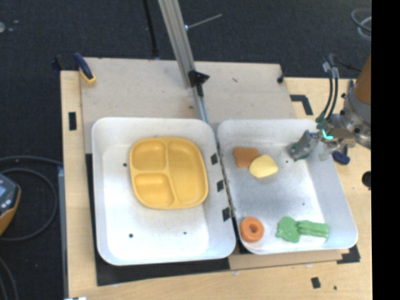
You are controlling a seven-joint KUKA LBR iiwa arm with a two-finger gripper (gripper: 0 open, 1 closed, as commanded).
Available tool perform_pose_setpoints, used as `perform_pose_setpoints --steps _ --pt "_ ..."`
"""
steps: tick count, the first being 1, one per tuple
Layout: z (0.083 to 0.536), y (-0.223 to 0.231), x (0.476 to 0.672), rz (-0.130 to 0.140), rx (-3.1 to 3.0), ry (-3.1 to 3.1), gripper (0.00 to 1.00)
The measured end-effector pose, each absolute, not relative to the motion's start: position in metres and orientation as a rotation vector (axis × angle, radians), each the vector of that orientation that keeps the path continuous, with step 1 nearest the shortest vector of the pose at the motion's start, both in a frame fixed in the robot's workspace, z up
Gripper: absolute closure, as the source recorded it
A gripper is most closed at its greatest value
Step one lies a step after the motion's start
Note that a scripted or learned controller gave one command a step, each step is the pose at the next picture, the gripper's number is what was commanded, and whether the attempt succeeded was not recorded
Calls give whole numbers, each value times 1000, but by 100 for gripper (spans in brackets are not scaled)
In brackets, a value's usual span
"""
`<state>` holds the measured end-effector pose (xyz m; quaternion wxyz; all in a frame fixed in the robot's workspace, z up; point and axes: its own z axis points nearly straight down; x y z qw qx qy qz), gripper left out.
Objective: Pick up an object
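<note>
The end effector point(302, 147) hovers over the right bin point(325, 186) near its far rim, whether spread or closed cannot be told, and the pale yellow object point(264, 166) lies just left of it and slightly nearer the camera, touching the brown piece point(245, 155).

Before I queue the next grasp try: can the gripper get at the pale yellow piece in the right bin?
Probably yes. The gripper hangs over the right bin, with bare floor between it and the pale yellow piece. The brown piece touches the far side, so approach from the right.
</note>
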<state>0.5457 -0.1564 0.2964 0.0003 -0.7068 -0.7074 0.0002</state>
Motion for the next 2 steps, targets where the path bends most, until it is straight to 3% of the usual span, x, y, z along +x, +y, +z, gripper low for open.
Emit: perform_pose_setpoints --steps 1,2 --pt "297 -156 546 -2 -2221 -2224 0" --pt "239 -160 538 4 -2219 -2220 0"
